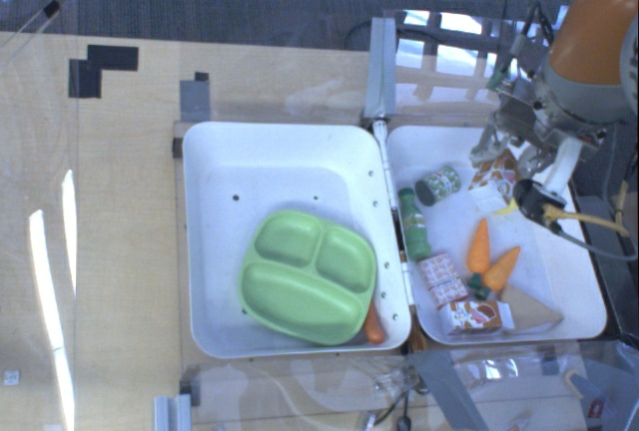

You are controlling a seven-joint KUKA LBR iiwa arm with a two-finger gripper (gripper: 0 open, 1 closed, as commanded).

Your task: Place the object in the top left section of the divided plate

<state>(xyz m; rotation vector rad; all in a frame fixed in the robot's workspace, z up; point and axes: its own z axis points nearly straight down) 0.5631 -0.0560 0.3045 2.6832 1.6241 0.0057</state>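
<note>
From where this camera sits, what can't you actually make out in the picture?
- Gripper: its fingers blend into the packets below it, so whether it grips anything is unclear.
- Orange item in the left bin: the green divided plate covers most of it.
- Snack packets in the right bin: print too small to read.
- Arm: cut off by the view's right and top edges.

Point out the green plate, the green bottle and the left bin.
green plate (308,276), camera view, centre ridge
green bottle (413,229), camera view, middle of its body
left bin (262,170), camera view, bare floor above the plate
</note>
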